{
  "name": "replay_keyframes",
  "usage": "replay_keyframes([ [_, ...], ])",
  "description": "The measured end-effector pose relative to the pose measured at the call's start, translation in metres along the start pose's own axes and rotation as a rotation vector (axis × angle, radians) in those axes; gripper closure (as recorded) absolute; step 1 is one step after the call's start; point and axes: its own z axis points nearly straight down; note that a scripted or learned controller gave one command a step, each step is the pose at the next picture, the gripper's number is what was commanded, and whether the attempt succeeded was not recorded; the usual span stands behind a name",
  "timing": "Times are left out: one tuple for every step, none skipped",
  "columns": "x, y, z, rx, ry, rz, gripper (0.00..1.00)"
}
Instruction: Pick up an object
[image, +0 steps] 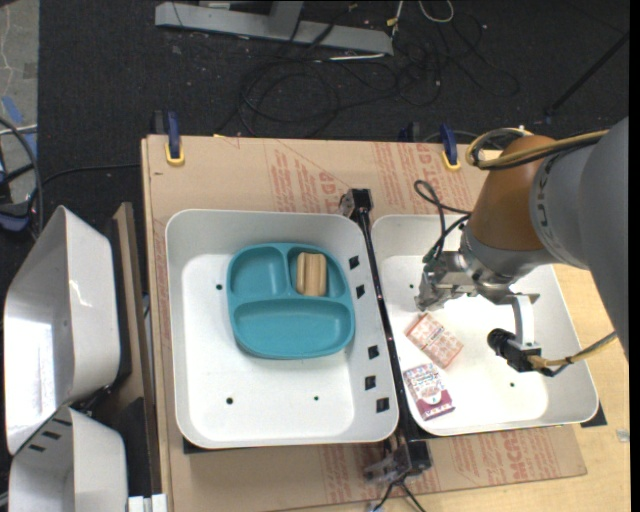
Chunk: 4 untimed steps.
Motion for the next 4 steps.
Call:
replay_keyframes([
  [0.003,-0.005,-0.045,-0.004,-0.001,-0.003,1.00],
  [0.003,-0.002,-0.088,-0.005,-0.001,-0.007,1.00],
  [0.005,0.006,-0.149,-0.008,-0.002,-0.009,1.00],
  [0.058,-0.006,-0.155,0.000,0.002,-0.013,1.00],
])
